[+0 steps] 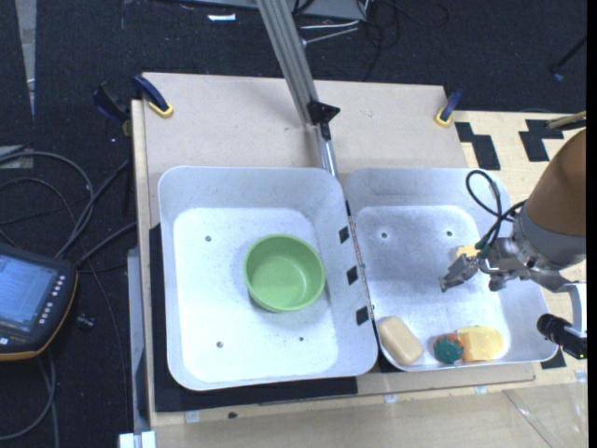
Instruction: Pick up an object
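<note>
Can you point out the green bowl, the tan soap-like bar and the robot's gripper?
Round green plastic bowl (pixel 284 272), camera view, inner floor.
Tan rounded soap-like bar (pixel 401 340), camera view, top face.
Grey two-finger gripper (pixel 457 275), camera view, fingertips.

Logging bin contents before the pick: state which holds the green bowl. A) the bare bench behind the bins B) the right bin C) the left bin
C: the green bowl sits near the middle of the left bin, apart from the small items along the right bin's front edge.

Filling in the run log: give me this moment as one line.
arm: over right bin | gripper: above bin floor, nothing seen held | near edge: tan block, teal ball, yellow piece | left bin: green bowl
</note>
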Controlling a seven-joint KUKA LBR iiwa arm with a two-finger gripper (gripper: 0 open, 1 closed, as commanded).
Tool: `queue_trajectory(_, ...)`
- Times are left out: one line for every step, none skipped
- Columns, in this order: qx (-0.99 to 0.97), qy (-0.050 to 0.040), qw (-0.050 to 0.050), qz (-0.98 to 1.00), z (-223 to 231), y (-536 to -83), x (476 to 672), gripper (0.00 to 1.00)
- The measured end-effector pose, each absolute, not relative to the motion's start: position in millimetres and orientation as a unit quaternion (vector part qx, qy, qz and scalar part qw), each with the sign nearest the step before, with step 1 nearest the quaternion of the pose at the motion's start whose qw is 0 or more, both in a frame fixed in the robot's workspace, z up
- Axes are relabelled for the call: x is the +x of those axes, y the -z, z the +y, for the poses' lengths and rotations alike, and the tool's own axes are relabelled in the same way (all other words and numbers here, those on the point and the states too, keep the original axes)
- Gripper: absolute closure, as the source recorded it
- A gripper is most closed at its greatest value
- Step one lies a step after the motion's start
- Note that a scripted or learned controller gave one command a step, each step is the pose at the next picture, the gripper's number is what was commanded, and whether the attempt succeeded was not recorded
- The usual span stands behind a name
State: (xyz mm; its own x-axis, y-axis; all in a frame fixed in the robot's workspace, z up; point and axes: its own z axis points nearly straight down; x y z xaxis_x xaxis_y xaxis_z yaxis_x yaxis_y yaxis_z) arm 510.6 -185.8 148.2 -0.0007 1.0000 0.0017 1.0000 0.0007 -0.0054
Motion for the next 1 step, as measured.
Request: queue_trajectory(-0.707,-0.0011,0.002,-0.707,-185.2,-95.6,509.3,0.0)
